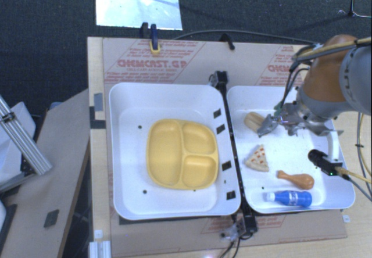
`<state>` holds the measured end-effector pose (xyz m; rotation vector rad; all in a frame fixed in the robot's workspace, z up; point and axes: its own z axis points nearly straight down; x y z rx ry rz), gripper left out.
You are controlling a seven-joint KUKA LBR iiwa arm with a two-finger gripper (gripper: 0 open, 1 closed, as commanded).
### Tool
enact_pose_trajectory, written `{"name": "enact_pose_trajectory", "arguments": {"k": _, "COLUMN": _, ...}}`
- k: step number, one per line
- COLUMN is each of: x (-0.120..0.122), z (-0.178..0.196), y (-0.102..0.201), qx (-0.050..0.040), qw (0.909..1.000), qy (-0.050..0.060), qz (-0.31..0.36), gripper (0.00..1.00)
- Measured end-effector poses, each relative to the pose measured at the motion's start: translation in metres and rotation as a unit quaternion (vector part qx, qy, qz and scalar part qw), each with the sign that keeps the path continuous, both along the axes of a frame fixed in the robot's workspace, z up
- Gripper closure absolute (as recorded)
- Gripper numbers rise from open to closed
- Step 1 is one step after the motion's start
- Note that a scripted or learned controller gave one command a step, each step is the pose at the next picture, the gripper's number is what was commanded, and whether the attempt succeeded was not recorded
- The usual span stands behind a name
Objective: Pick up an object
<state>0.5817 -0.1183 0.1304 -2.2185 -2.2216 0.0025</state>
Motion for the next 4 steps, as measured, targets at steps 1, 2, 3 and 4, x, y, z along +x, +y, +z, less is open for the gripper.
{"name": "enact_pose_trajectory", "arguments": {"k": 1, "x": -0.001, "z": -0.048, "y": 0.001, "qx": 0.0003, "qw": 1.0000, "qy": 0.000, "qz": 0.000, "gripper": 0.00}}
{"name": "enact_pose_trajectory", "arguments": {"k": 2, "x": 0.001, "z": -0.035, "y": 0.000, "qx": -0.0006, "qw": 1.0000, "qy": -0.003, "qz": 0.000, "gripper": 1.00}}
{"name": "enact_pose_trajectory", "arguments": {"k": 3, "x": 0.003, "z": 0.029, "y": -0.004, "qx": -0.0009, "qw": 1.0000, "qy": -0.005, "qz": 0.001, "gripper": 1.00}}
{"name": "enact_pose_trajectory", "arguments": {"k": 4, "x": 0.013, "z": 0.081, "y": 0.002, "qx": -0.0007, "qw": 1.0000, "qy": -0.005, "qz": 0.002, "gripper": 1.00}}
